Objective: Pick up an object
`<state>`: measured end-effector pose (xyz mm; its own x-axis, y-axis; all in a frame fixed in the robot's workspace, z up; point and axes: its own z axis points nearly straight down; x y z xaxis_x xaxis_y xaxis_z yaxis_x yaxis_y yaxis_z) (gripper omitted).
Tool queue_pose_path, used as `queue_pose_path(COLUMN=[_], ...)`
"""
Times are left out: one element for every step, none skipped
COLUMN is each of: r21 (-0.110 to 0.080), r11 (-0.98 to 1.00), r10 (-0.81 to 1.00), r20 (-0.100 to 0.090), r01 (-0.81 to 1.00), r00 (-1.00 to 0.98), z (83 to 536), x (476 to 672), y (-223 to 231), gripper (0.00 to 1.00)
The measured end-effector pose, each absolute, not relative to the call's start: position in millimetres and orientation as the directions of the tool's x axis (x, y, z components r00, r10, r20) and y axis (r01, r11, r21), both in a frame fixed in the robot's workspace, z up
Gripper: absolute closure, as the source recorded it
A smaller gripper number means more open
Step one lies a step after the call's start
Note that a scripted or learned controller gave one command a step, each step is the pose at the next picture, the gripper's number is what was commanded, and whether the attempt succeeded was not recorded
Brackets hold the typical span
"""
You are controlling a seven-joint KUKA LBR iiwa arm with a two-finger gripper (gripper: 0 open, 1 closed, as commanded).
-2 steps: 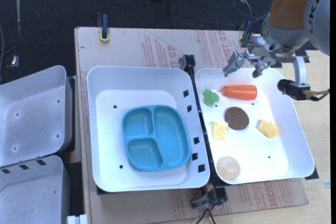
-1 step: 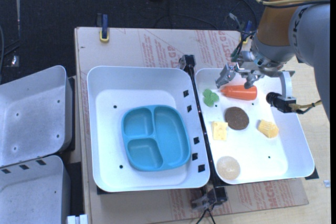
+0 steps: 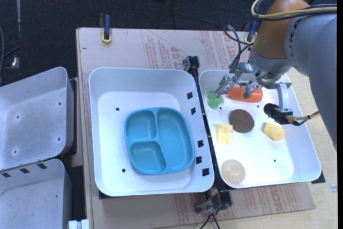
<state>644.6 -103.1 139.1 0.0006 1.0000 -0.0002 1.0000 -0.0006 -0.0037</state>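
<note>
Hand (image 3: 239, 86): spread, low over carrot (image 3: 245, 94); nothing pinched
Risk: may slip off carrot; could nudge green piece (image 3: 215, 100) beside it
Cause: off-centre closing

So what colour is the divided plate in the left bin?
Light blue; the divided plate shows plainly in the camera view, lying flat in the left bin.

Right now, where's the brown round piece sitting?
The brown round piece lies in the right bin, near its middle, between the yellow square and the yellow chunk, just below the orange item under the gripper.
</note>
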Motion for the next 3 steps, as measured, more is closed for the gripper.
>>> queue_pose_path(r21=[0.0, 0.005, 0.006], r11=[-0.002, -0.001, 0.0], r10=[1.0, 1.0, 1.0], r20=[0.0, 0.0, -0.001], r01=[1.0, 1.0, 1.0], r00=[0.002, 0.001, 0.0], z=[91, 105, 162], x=[644.7, 646.6, 638.7], y=[-103, -102, -99], gripper=[0.0, 1.0, 1.0])
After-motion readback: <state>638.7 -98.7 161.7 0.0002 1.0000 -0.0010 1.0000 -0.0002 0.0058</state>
